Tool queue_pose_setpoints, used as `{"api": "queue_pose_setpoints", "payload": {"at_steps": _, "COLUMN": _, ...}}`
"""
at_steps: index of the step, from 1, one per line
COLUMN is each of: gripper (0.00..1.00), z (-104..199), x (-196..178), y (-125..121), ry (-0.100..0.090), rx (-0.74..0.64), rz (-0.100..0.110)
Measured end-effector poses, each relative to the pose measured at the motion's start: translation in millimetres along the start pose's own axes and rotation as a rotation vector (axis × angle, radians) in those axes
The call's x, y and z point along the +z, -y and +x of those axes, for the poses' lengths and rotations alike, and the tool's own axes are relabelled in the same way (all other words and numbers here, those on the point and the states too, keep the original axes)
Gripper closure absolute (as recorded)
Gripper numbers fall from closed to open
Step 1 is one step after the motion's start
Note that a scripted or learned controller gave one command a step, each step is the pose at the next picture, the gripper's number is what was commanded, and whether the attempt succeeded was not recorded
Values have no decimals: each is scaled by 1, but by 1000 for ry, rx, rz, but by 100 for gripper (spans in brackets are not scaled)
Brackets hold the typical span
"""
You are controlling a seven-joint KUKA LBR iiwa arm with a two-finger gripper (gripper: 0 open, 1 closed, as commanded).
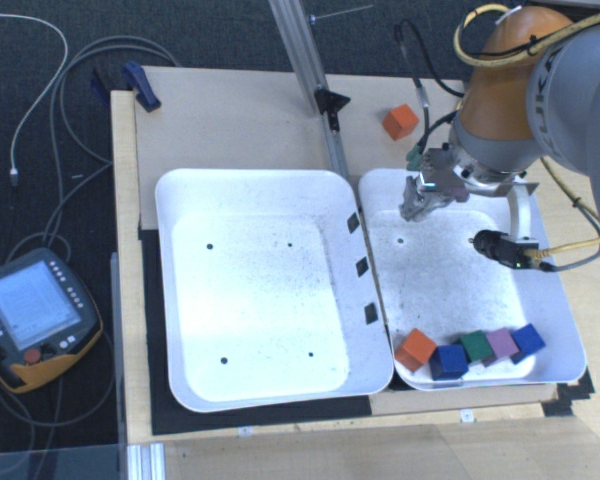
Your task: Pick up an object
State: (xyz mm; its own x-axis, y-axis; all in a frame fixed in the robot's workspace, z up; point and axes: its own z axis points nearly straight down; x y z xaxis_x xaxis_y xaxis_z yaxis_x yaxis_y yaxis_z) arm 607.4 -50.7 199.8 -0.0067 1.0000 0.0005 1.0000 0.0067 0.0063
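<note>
One gripper [417, 200] hangs over the far end of the right bin [450, 268], near its rim, nothing visible between its tips; cannot tell their state from this slant; grey arm [565, 78] with orange band [500, 98] enters from the right, cabling looped round the wrist. Five small blocks sit crowded along the right bin's near edge, well apart from the gripper: orange cube [416, 349], blue cube [448, 362], green cube [476, 347], purple cube [502, 344], second blue cube [527, 340]; neighbours touching or nearly so. Judged light, rigid, flat-faced, likely foam or plastic; should not crush or slip much; best taken across two opposite free faces, the end cubes offering the most finger room; bin wall may obstruct. Stray orange block [401, 121] lies on the bench [230, 118] beyond the bins; left bin [250, 278] alongside.
</note>
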Motion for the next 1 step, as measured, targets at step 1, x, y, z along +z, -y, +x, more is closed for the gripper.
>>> {"api": "queue_pose_setpoints", "payload": {"at_steps": 1, "gripper": 100, "z": 137, "x": 0, "y": 23, "ry": -4, "rx": -3, "rz": 11}}
